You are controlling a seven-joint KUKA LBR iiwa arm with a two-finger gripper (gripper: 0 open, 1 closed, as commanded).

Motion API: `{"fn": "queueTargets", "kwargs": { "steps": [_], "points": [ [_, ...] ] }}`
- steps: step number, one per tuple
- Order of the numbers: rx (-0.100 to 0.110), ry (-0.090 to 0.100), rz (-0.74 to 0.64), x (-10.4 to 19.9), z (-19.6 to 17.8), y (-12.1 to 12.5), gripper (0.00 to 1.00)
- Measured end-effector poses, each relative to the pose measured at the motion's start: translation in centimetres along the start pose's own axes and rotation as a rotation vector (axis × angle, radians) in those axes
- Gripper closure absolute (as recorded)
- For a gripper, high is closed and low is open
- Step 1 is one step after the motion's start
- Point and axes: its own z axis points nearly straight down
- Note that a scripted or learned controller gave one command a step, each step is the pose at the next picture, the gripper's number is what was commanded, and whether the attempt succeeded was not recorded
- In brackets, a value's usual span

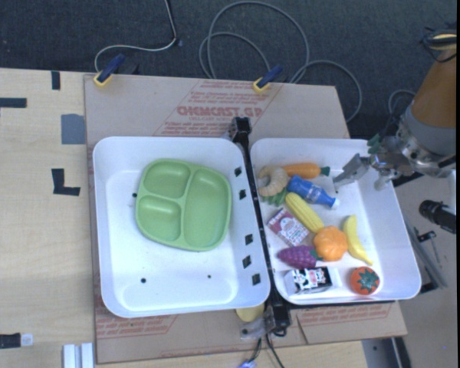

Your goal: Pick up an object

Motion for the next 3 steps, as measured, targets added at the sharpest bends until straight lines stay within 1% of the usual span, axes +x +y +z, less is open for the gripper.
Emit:
{"fn": "queueTargets", "kwargs": {
  "steps": [1, 2, 3],
  "points": [
    [0.01, 0.004, -0.004, 5.3, 12.1, 0.5, 0.0],
    [-0.016, -0.003, 0.003, 6.5, 14.7, -0.9, 0.0],
    [-0.023, 0.002, -0.002, 6.8, 13.2, -0.5, 1.0]
  ]
}}
